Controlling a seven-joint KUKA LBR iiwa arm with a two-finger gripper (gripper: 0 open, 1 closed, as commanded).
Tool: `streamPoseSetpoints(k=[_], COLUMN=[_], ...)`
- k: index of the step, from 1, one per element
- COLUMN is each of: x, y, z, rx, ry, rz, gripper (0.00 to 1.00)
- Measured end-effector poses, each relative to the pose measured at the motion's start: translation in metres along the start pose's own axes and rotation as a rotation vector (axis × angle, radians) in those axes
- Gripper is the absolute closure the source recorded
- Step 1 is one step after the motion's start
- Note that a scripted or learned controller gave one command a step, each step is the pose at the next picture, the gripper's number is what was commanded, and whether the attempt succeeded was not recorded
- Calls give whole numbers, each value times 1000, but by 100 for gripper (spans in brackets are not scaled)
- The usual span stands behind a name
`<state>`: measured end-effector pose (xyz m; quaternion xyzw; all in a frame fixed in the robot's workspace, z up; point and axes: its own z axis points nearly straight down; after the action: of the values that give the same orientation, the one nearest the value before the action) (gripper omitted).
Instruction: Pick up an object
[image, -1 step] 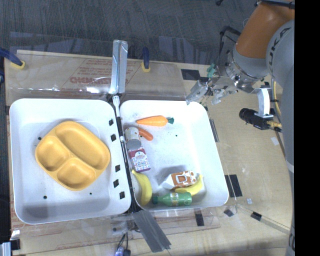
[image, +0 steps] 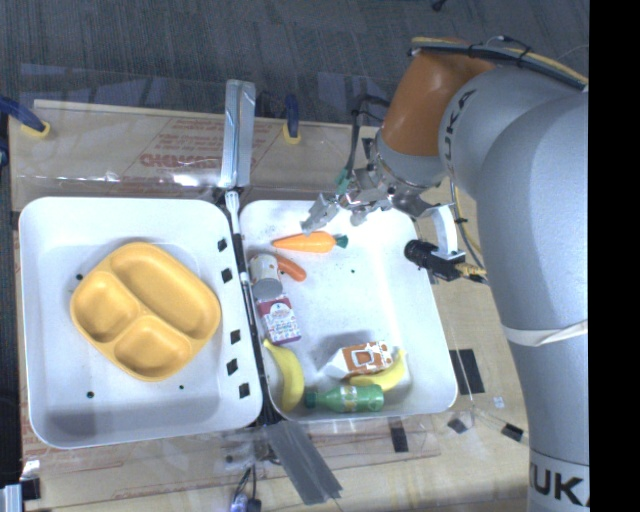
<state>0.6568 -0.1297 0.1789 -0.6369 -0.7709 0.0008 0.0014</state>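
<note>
My gripper (image: 340, 208) hangs at the back edge of the right bin (image: 425, 310), its two fingers spread open with nothing between them. Just in front of and below it lies an orange carrot (image: 303, 241) with a green tip, pointing sideways; the fingers do not touch it. A smaller orange-red piece (image: 291, 268) lies right beside the carrot. Along the bin's left wall rests a small bottle with a red label (image: 273, 302).
At the right bin's front lie a banana (image: 287, 375), a green bottle (image: 345, 399), an orange packet (image: 366, 357) and a second banana (image: 390, 376). The left bin (image: 50, 400) holds a yellow divided plate (image: 145, 310). A metal divider (image: 238, 130) stands between the bins.
</note>
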Motion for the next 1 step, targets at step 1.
streamPoseSetpoints(k=[1], x=[15], y=[8], z=[78], rx=[-15], ry=[-8], rz=[-267], gripper=[0])
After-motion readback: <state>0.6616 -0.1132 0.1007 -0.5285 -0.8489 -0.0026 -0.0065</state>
